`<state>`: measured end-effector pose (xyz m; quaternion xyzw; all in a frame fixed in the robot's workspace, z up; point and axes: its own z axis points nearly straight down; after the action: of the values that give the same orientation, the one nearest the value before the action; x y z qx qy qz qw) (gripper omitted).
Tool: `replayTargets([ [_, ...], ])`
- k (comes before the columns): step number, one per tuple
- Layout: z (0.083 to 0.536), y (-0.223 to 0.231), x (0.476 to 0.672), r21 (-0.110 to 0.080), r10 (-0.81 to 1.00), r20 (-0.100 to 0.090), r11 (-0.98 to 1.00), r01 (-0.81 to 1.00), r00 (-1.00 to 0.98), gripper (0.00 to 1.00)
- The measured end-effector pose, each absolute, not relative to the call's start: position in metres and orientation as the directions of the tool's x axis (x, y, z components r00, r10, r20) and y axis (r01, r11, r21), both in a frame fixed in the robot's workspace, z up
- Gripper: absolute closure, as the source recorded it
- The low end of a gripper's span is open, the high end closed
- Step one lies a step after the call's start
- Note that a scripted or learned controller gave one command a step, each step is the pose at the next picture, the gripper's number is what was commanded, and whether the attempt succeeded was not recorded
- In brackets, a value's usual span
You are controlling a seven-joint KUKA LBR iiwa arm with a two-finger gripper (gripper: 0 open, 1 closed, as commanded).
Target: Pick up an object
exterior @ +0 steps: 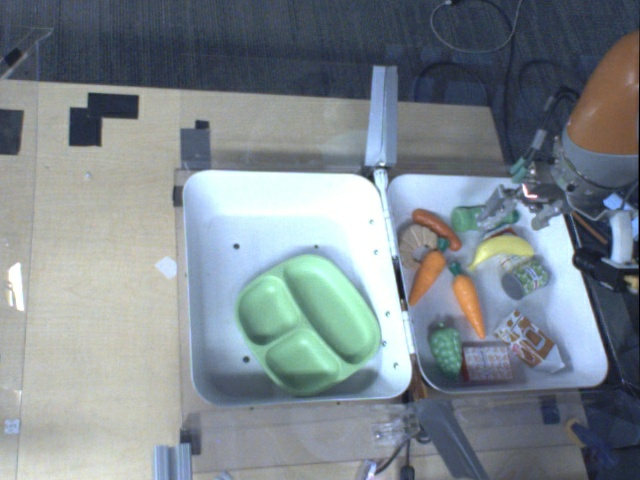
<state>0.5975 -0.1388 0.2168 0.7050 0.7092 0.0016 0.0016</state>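
In the right white bin [590, 368], nearest lie a brown patterned carton [525, 340] and two orange toy carrots [468, 304], then a yellow toy banana [500, 249]. Farther back, the gripper [524, 204] hovers over the bin's far edge; its grip cannot be told. Judged: approach step; next, descend onto one object.

Robot lab bench

Two white bins [283, 193] are sitting clamped by metal brackets [381, 118] on a wooden bench [90, 298], cables [478, 18] trailing behind the bins.
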Motion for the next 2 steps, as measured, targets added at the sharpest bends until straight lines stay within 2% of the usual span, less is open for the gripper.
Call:
replayTargets([
  [1, 0.267, -0.154, 0.558, 0.006, 0.969, 0.001, -0.246, 0.969, 0.246, 0.0],
  [2, 0.155, -0.118, 0.574, -0.001, 0.96, 0.0, -0.279, 0.96, 0.279, 0.0],
])
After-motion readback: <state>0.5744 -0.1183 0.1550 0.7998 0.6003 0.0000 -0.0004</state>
